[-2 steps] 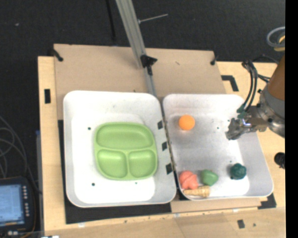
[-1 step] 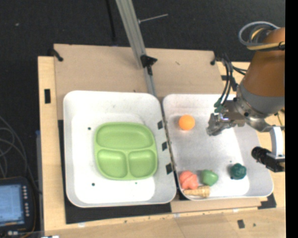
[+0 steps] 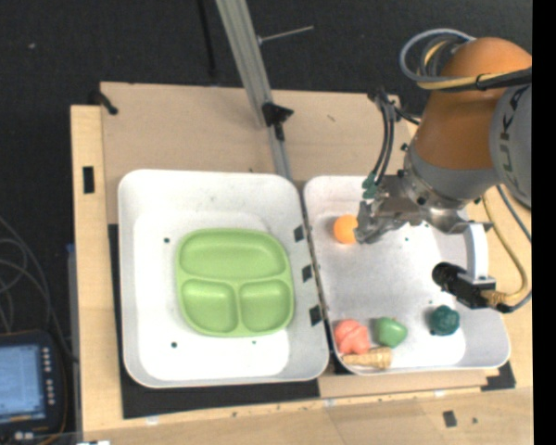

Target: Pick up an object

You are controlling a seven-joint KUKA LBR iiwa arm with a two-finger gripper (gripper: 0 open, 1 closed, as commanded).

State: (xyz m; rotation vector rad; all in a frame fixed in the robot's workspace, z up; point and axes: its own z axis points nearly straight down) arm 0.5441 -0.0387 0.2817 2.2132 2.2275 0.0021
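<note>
- The arm (image 3: 463, 109) is reaching in from the right, hanging over the right bin (image 3: 403, 276)
- The gripper (image 3: 369, 225) is sitting low near that bin's upper left, just beside an orange ball (image 3: 344, 229)
- Whether the jaws are spread or pressed together I cannot tell, as the wrist is covering them
- A pink object (image 3: 351, 335), a green object (image 3: 389, 330) and a tan piece (image 3: 372, 359) are lying clustered at the bin's front edge
- A dark green object (image 3: 444, 320) is lying further right, apart from them
- A green divided plate (image 3: 233, 281) is resting in the left bin (image 3: 148, 248)
</note>
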